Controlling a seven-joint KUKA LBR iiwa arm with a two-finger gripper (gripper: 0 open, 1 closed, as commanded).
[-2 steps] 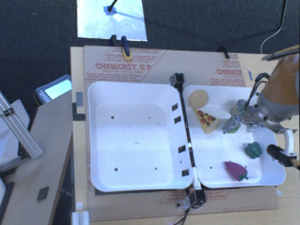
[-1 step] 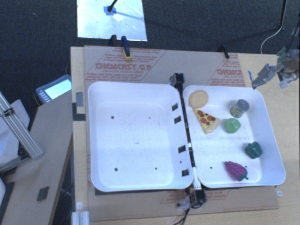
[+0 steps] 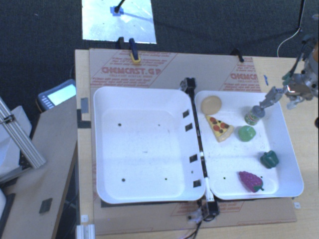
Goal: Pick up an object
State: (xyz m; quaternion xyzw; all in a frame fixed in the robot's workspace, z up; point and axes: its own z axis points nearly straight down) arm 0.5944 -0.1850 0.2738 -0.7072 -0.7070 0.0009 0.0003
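Two white bins sit side by side on your bench, left bin [image 3: 144, 143] and right bin [image 3: 284, 133], split by a black divider strip [image 3: 197, 138]. All the loose items you can pick from lie in the right bin. Cookie [image 3: 211, 104], round and tan, sits at the far left corner of that bin. Pizza slice [image 3: 220, 127] lies just near of the cookie, tip pointing far-left. Green apple [image 3: 246, 133] rests just right of the pizza slice. Small can [image 3: 253, 116], grey-green, stands just far of the apple. Green pepper [image 3: 269, 159] sits toward the near right side. Purple grapes [image 3: 250, 180] lie closest to the near edge, left of the pepper.

Your arm comes in from the right edge, and the gripper [image 3: 269, 99] slants down to the left over the far right part of the right bin. Its tip ends right at the top of the small can, maybe touching, too blurred to be sure. You cannot tell how the hand is set.

Cardboard sheet [image 3: 149, 68] lies under both bins. Shiny metal plate [image 3: 118, 14] rests on the dark floor beyond the bench.
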